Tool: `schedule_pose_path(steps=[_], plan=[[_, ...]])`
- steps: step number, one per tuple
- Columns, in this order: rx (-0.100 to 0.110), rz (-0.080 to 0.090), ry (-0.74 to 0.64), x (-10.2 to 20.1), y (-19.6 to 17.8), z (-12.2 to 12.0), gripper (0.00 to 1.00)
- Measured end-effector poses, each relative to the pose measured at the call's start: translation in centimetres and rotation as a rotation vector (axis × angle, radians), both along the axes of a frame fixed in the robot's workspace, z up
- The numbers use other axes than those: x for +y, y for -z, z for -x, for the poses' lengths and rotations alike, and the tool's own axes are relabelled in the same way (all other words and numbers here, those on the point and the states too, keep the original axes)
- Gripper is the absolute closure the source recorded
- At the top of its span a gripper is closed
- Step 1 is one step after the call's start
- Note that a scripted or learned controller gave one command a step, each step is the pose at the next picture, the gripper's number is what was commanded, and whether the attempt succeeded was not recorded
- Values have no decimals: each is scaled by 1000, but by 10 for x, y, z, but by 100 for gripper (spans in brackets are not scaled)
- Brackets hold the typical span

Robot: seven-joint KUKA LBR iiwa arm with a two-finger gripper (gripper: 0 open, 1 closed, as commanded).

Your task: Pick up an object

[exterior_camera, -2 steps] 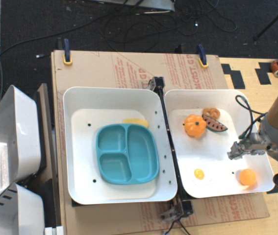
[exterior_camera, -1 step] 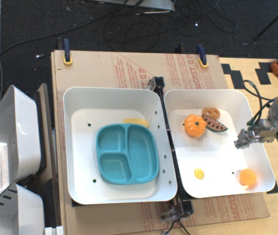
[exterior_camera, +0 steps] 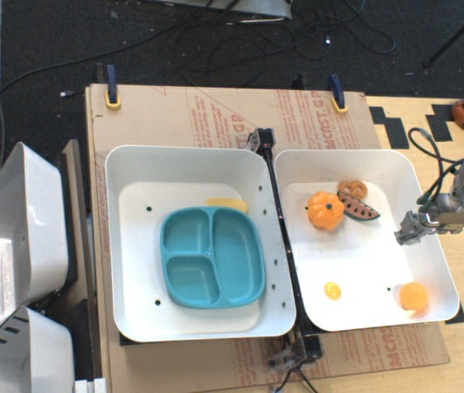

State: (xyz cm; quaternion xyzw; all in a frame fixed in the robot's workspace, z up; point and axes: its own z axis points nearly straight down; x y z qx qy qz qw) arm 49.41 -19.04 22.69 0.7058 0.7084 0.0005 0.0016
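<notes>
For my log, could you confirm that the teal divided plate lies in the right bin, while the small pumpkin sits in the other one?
Not quite: the camera view shows the teal divided plate in the left bin, and the small pumpkin sits in the other one, the right bin.

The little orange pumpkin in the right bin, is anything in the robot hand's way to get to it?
Probably yes. The gripper sits at the right bin's right wall. The pumpkin lies to its left, and the watermelon slice lies beside the pumpkin on the gripper's side. From above, nothing visible covers the pumpkin.
</notes>
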Motion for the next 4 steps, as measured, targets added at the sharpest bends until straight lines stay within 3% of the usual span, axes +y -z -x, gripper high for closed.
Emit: schedule_pose_path(steps=[1,3,4], plan=[[1,-2,-5,49,0,-17,100],[4,-3,-5,162,11,-16,100],[2,-2,-4,217,10,-34,100]])
